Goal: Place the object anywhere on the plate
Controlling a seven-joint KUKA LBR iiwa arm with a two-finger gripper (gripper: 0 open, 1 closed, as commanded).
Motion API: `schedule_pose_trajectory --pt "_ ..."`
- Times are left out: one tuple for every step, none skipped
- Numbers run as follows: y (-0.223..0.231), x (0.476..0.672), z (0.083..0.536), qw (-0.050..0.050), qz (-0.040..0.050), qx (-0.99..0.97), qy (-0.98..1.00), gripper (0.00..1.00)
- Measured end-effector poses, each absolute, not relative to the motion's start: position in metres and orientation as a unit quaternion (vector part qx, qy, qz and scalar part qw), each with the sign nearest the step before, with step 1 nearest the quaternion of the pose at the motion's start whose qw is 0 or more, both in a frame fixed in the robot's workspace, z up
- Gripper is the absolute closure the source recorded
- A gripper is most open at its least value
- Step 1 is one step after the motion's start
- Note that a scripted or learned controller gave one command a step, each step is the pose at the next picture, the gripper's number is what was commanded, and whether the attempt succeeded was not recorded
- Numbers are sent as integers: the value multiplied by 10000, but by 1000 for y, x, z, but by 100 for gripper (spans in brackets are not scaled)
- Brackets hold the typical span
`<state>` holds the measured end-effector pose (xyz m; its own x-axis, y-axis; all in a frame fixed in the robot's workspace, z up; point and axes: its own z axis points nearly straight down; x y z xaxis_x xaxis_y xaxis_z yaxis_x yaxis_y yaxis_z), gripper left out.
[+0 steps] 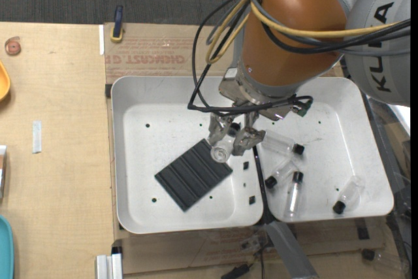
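Observation:
A dark ribbed rectangular plate (191,176) lies at a slant on the floor of the left bin (121,160). My gripper (234,140) hangs over the plate's upper right corner, close to the divide between the two bins. It is shut on a small clear vial (220,153), whose round end pokes out below the fingers, just above the plate's edge. The orange wrist band and looping cables hide the gripper's upper part.
In the right bin (375,140) lie several clear vials with black caps, such as one (285,147) near the gripper and one (345,196) at the front right. Small black bits dot both bin floors. A blue clamp (117,21) sits on the cardboard behind.

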<state>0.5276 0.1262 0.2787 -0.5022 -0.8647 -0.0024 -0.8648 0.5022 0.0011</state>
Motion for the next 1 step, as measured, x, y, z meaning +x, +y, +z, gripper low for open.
schedule_pose_trajectory --pt "150 561 288 19 14 -7182 6958 100"
